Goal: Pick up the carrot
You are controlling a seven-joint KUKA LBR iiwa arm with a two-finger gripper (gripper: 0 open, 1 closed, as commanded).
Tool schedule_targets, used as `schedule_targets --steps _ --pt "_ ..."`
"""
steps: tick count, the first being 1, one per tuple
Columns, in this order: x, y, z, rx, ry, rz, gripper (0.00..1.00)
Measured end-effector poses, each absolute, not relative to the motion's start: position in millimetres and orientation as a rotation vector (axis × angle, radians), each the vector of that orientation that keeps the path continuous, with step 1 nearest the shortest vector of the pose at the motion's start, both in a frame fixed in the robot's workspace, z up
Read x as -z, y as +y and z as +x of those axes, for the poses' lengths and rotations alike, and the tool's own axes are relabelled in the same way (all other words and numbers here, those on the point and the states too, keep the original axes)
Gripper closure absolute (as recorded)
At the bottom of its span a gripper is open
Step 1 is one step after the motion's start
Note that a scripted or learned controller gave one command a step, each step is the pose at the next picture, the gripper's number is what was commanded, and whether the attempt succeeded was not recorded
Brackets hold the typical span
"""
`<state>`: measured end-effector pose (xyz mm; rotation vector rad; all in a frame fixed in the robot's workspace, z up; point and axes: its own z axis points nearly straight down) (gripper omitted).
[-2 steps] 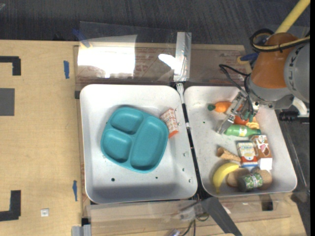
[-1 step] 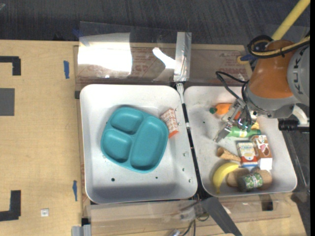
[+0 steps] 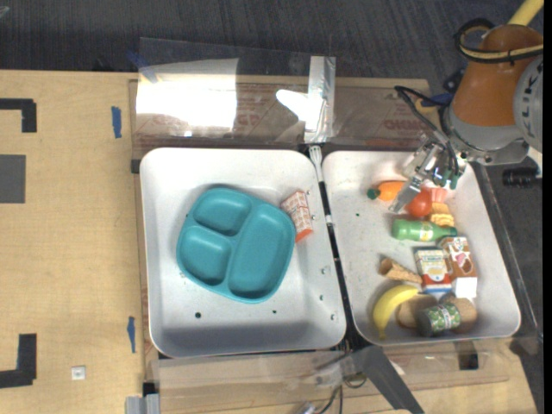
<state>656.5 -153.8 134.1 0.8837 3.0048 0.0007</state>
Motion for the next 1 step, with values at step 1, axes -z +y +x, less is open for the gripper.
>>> schedule_targets --steps 1 --pt "-89.4 -141.2 656.7 -0.002 2.983 0.959 0.0"
